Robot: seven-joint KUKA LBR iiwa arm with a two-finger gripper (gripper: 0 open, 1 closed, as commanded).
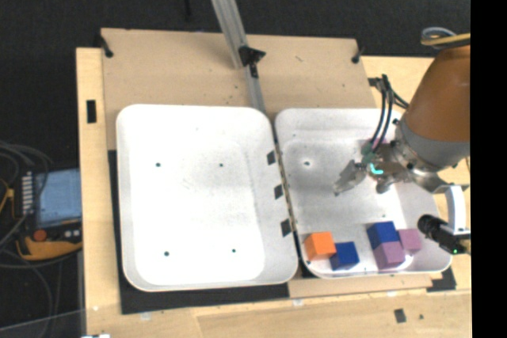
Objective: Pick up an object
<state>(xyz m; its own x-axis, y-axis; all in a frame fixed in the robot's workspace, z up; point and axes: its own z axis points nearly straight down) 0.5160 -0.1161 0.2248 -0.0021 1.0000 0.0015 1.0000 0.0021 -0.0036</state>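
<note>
My gripper (358,176) hangs over the middle of the right bin (317,138), reaching in from the right below the orange wrist band. Nothing shows between its fingers. Along the bin's near edge lie an orange block (320,244), a small blue block (345,255), a larger blue block (383,234), a purple block (389,254) and a paler purple block (410,241). The gripper stands well above and behind these blocks, not touching any of them.
The left bin (198,194) sits beside the right one, with black clips along their shared edge. A slanted metal rod (226,4) rises from the bench's back. A blue device and cables (47,206) lie off the bench's left side.
</note>
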